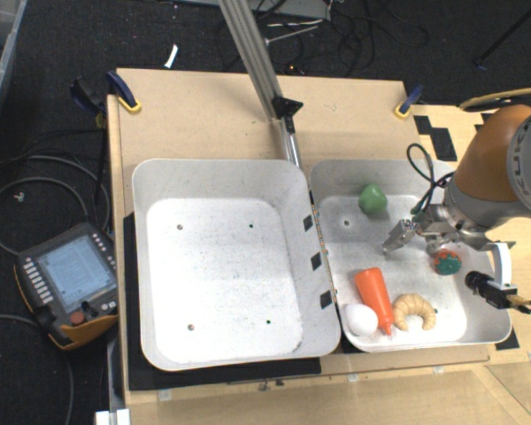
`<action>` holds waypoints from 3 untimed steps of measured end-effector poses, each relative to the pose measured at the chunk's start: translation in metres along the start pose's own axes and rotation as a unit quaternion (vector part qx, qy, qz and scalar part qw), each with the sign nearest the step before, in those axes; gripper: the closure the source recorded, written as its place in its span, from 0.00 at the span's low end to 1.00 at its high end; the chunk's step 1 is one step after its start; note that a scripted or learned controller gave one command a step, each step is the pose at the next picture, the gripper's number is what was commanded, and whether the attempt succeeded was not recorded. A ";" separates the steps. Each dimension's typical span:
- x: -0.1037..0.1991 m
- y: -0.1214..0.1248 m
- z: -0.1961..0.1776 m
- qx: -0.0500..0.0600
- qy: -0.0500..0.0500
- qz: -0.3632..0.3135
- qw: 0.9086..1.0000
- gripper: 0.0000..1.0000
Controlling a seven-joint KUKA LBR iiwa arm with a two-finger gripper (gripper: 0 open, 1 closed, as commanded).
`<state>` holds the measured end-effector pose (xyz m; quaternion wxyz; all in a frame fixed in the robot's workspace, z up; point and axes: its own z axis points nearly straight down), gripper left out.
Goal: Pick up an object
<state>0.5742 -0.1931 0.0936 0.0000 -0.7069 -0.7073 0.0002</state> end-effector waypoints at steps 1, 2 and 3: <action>0.000 0.001 -0.012 -0.002 -0.001 0.000 1.000 1.00; -0.002 -0.004 -0.057 -0.003 -0.001 0.001 1.000 1.00; -0.006 0.005 -0.117 -0.004 -0.002 -0.001 1.000 1.00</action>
